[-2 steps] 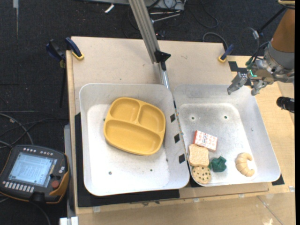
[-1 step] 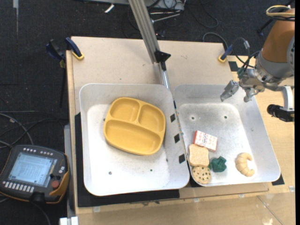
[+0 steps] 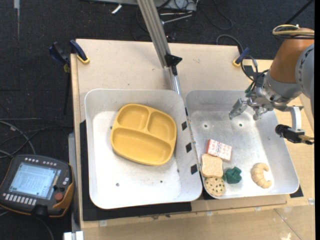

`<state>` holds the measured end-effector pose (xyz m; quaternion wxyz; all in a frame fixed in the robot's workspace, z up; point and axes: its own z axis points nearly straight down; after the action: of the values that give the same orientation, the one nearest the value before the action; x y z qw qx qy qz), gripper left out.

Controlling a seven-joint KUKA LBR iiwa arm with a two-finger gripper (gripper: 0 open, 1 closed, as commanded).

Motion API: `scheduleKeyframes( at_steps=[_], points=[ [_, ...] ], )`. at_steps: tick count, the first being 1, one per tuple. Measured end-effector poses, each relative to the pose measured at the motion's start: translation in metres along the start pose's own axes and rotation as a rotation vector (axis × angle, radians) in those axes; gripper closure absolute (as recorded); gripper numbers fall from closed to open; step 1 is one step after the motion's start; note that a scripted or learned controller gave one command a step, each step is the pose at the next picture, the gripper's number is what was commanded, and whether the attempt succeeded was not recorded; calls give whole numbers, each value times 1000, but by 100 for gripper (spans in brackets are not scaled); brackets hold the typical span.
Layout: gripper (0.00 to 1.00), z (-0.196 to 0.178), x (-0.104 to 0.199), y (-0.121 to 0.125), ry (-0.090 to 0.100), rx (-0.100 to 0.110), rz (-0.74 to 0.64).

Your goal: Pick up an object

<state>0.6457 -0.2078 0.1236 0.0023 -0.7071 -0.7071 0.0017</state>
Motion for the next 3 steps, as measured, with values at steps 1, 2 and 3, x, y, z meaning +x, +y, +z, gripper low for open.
scheduleKeyframes(
  at_steps=[1,2,3],
  points=[
    [0,30,1,0,-1,-3,-2],
    [100,17,1,1,-3,-8,-3],
    [100,-29,2,9,-3,-13,-2]
  ],
)
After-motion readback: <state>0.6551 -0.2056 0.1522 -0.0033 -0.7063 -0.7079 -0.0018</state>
